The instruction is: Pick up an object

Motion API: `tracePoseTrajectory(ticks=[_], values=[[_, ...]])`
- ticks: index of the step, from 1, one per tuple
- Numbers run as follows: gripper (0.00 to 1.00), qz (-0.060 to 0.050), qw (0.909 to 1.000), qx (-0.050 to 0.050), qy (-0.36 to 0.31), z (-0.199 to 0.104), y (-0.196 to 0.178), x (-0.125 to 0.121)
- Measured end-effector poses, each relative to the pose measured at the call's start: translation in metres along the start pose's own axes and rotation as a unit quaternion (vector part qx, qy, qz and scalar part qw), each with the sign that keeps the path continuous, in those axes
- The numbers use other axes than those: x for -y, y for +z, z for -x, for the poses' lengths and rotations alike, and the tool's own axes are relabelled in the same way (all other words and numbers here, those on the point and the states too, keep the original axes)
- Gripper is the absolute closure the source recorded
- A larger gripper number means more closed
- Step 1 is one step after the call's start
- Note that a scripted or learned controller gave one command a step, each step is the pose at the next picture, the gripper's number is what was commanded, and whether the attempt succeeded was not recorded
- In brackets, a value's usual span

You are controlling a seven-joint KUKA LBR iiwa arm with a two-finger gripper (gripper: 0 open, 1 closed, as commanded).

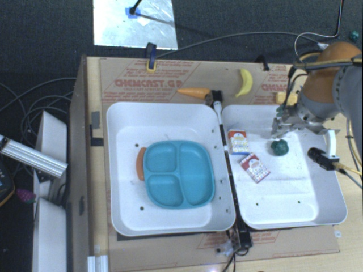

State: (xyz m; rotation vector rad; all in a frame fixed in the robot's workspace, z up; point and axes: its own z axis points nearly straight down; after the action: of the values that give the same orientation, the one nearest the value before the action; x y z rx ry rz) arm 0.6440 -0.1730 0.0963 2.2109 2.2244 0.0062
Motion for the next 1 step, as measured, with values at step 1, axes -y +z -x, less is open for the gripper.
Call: tracePoseTrajectory(ticks=[1], values=[[0.00, 0.000, 1.0000, 0.000, 0.000, 0.0000, 0.0001, 0.0001]])
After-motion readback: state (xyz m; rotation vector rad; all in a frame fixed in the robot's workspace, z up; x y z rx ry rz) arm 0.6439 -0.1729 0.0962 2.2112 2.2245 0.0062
